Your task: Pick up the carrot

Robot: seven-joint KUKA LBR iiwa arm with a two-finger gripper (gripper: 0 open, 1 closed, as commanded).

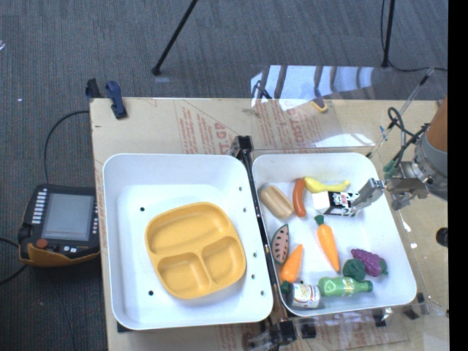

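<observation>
The carrot point(327, 246), orange with a green top, lies in the middle of the right bin point(398, 232), its tip pointing toward the front. My gripper point(365, 196) hovers over the bin's right part, up and to the right of the carrot and apart from it. It is close beside a small black-and-white carton point(337, 202). Nothing shows held in it.
Around the carrot lie a second orange carrot-like piece point(292, 262), a watermelon slice point(280, 243), a hot dog point(299, 197), a bread roll point(276, 200), a banana point(325, 185), grapes point(369, 261), a green bottle point(344, 287) and a small jar point(306, 295). The left bin point(124, 196) holds a yellow divided plate point(194, 248).
</observation>
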